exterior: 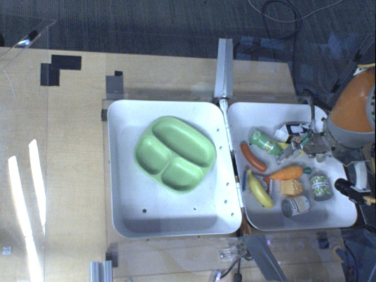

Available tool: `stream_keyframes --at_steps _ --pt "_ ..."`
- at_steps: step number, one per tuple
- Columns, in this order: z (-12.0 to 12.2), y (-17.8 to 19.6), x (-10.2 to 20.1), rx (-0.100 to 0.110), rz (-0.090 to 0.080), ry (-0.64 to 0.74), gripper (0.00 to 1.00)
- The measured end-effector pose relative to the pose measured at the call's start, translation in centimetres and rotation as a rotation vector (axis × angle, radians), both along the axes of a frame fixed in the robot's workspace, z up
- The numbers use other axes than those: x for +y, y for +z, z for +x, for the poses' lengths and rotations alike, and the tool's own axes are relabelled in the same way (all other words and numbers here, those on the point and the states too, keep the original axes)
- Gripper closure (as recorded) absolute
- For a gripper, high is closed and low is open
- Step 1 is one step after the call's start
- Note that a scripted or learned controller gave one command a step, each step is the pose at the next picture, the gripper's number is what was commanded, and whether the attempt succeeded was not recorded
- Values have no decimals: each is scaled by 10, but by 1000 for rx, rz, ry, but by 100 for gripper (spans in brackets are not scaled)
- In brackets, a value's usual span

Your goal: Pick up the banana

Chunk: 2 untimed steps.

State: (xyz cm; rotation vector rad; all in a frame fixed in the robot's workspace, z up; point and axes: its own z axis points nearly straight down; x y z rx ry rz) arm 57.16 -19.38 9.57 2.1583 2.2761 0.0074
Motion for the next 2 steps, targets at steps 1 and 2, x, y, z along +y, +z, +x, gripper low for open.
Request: stream_keyframes --at_steps 1,2 --pt "2 12 0 -5 -1 2 100" --pt "2 12 0 -5 -1 2 0"
